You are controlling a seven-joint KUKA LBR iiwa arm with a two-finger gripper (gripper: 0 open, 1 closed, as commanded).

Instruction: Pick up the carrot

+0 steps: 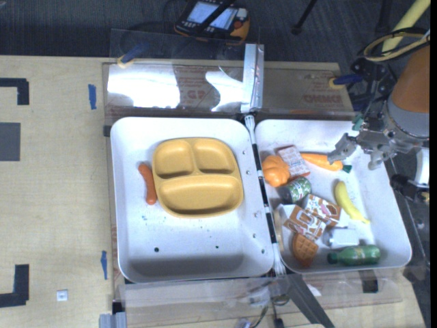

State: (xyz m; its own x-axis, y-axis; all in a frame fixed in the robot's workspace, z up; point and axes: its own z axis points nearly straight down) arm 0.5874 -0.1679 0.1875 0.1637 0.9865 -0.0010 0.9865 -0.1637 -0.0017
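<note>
The carrot (318, 160) is orange with a small green top and lies flat near the back of the right bin (399, 241), pointing left toward a small carton. My gripper (358, 154) hangs over the bin's back right part, just right of the carrot's green end. Its fingers are spread open, and one fingertip (340, 151) is close above the carrot's right end. Nothing sits between the fingers.
The right bin also holds an orange fruit (276, 171), a carton (292, 160), a can (298, 189), a banana (349, 201), a snack box (314, 216), a waffle piece (305, 247) and a green bottle (354, 255). The left bin (130, 203) holds a yellow divided plate (196, 175) and a sausage (148, 183).
</note>
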